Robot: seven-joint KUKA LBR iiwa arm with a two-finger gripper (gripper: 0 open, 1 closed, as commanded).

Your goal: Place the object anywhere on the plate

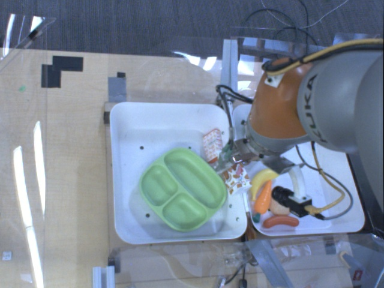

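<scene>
**A:** What does the camera above the bench show?

**B:** Two shallow white plastic bins stand side by side on the pale wooden bench. The left bin (150,131) holds a light green plastic plate (183,188) with three compartments. It lies at an angle in the near right part of the bin.

**A:** And where is the thing to be moved?

**B:** There are two candidates, and both are off the plate. A small white-and-red printed packet (211,144) lies on the bin floor just beyond the plate's far right rim. A second packet (238,179), also white with red marks, lies at the plate's right rim, against the wall between the bins. I cannot tell whether it touches the rim.

**A:** Where is the arm?

**B:** The grey arm (348,101), with its orange band, reaches in from the right above the right bin (345,185). The gripper (231,155) hangs low over the right side of the left bin. It is between the two packets and close to both.

**A:** Is the claw wide, narrow, or holding something?

**B:** I cannot tell. The wrist hides most of it from this angle.

**A:** What lies in the right bin?

**B:** A yellow toy banana (262,180) lies near the bin's left wall. An orange toy carrot (262,201) is just beside it. A reddish-brown toy sausage (280,222) lies near the front wall.
</scene>
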